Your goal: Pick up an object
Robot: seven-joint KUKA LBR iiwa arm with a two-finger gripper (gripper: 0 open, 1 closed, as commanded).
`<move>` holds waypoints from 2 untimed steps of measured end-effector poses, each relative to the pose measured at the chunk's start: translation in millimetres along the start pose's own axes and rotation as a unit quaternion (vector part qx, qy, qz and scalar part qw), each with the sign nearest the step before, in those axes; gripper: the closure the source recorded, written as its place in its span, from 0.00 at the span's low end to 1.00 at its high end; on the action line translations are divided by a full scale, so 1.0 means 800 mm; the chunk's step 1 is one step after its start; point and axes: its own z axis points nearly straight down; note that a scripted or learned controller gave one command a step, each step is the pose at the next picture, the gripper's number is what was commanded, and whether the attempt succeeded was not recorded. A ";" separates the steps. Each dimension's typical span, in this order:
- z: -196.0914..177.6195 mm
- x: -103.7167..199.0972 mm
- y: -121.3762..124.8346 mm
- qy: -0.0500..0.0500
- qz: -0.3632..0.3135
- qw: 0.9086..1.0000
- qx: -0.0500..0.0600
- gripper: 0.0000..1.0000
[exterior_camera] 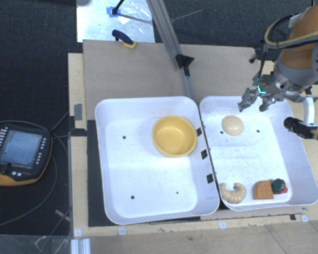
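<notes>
- The gripper (256,102) hangs over the far edge of the right bin (297,163), with its two fingers (246,100) spread apart and nothing between them.
- The nearest thing to pick is the pale bun (232,125), a round cream lump lying on the floor of the right bin near its far left corner.
- From the fingers, the bun lies down the view and a little to the left, close by but not touching; a short reach toward the near side and then a descent looks to be what the next move calls for.
- The bun is nearly round, so it has no clear long axis and the fingers could likely close on it from any side.
- The right bin also holds a curled croissant (233,192) at its near left corner, and beside it an orange block (263,190) with a small red and green piece (279,186) touching its right side; these lie well apart from the gripper.
- The left bin (122,194) holds a yellow bowl (174,136), upright, near its far right part, close to the wall shared with the right bin.
- Both bins sit side by side on the tabletop (138,67).
</notes>
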 end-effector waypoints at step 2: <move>0.077 0.001 0.003 0.000 0.000 1.000 0.002 0.00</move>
